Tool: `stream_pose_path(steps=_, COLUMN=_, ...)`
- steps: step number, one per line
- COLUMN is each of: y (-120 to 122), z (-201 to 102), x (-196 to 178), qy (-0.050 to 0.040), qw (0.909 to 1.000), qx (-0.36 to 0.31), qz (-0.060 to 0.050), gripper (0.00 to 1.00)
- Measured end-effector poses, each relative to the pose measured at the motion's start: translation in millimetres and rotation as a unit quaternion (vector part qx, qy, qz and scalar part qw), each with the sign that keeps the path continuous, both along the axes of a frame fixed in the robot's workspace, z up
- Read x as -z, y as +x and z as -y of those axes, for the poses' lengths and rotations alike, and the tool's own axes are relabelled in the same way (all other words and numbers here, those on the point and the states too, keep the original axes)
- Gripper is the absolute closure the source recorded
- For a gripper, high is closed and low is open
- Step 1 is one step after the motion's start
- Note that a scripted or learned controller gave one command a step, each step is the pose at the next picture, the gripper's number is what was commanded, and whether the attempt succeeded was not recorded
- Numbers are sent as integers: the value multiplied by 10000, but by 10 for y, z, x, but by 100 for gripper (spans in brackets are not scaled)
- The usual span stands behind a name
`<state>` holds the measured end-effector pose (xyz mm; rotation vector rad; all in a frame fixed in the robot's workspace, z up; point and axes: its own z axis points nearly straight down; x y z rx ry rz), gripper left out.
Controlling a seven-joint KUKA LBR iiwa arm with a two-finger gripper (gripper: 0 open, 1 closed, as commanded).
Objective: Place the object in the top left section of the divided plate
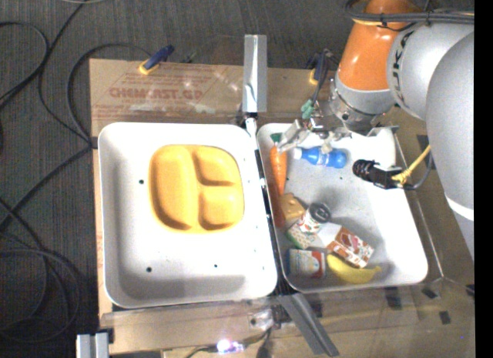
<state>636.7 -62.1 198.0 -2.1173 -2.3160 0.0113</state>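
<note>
You have the gripper [312, 135] low at 12 o'clock in the right bin [412, 260], apparently reaching for the blue bottle [323, 157] just beneath; finger state cannot be told; yellow divided plate [196, 187] waits in left bin [123, 256].

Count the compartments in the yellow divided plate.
3: one tall compartment along the plate's left side, one at upper right, one at lower right.
</note>
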Motion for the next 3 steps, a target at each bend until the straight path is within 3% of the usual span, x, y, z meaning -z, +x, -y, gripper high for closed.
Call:
stream_pose_path(steps=1, y=-701, z=489, x=1104, qy=0, qw=9955, qx=948, qz=92, gripper=0)
stream_pose_path(steps=2, y=-1428, z=1003, x=1109, qy=3, qw=9844, qx=1757, qz=96, gripper=0)
stream_pose_path(steps=3, y=-1320, z=674, x=1102, qy=2, qw=9497, qx=3129, qz=114, gripper=0)
